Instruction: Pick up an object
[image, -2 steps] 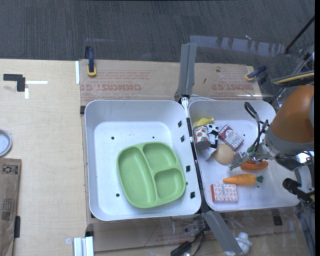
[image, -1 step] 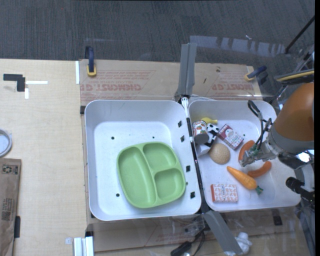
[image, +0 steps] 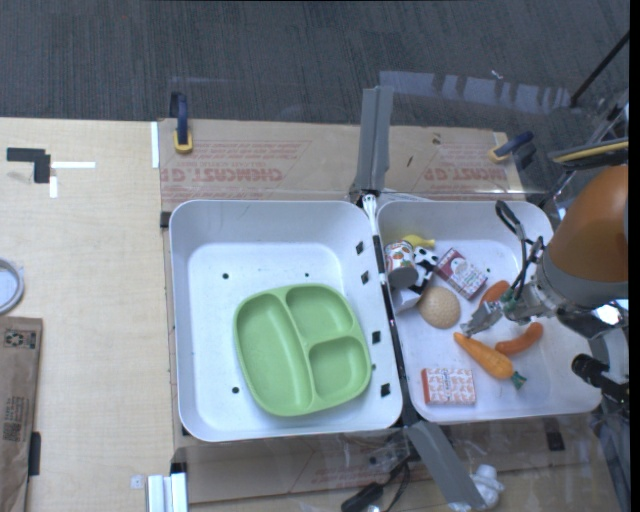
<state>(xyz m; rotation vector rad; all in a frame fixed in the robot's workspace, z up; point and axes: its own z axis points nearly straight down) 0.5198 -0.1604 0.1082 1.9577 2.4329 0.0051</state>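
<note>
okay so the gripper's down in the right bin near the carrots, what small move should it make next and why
Probably a short drop straight down. The gripper hangs just above the carrot, near the tan ball, and nothing shows between its fingers. The carrot lies flat on the right bin with room around it, so it looks the nearest pick.

Single arm (image: 590, 240) entering from the right of the camera view, its orange band uppermost and the grey wrist section below it, angled down and to the left. The end effector (image: 480, 322) extends from the wrist as slender metallic fingers (image: 488, 315), pointing down-left at a slant; whether they are parted or closed cannot be resolved at this scale
</note>
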